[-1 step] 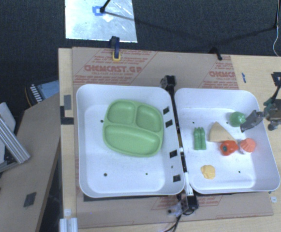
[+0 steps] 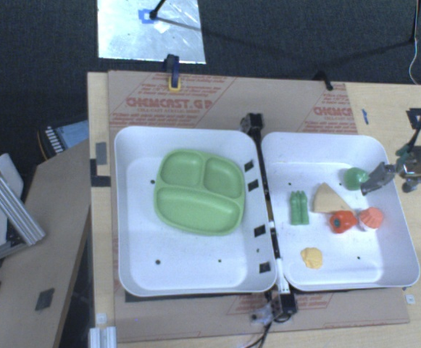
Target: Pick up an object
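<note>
Gripper [image 2: 381, 175] at right bin [image 2: 340, 270] edge, just beside green ball [image 2: 354, 177]; claw state unclear, cannot tell. Ball probably light, smooth, rolls easily; pinch across its middle.

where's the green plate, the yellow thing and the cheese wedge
green plate [image 2: 196, 212]: camera view, left bin, on its large front compartment.
yellow thing [image 2: 311, 257]: camera view, right bin near the front, on its middle.
cheese wedge [image 2: 328, 199]: camera view, right bin, on its flat top face.
</note>
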You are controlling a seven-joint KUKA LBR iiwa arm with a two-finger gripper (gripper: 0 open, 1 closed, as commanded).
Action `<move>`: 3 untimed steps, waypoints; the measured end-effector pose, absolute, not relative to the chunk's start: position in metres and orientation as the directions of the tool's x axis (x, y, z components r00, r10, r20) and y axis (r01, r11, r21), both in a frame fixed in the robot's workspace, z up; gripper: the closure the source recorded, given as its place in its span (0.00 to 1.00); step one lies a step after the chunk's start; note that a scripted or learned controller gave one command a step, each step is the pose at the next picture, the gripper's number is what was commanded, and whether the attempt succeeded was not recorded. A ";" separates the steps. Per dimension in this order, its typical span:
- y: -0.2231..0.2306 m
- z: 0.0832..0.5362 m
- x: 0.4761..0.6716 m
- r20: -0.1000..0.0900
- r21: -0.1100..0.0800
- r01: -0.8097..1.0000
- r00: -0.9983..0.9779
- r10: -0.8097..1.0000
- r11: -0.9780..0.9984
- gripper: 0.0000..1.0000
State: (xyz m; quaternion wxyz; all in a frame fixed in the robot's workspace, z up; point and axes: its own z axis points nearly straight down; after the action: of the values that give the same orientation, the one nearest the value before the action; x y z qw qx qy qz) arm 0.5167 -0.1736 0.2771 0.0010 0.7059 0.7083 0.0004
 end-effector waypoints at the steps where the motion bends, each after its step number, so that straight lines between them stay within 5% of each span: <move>1: -0.169 0.219 0.513 0.000 0.001 1.000 -0.002 1.000 0.002 0.00; 3: -0.164 0.124 0.520 0.001 -0.002 1.000 -0.001 1.000 0.001 0.00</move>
State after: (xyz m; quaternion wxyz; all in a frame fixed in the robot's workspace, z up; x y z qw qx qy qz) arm 0.5201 -0.1641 0.1236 -0.0008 0.7068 0.7074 -0.0003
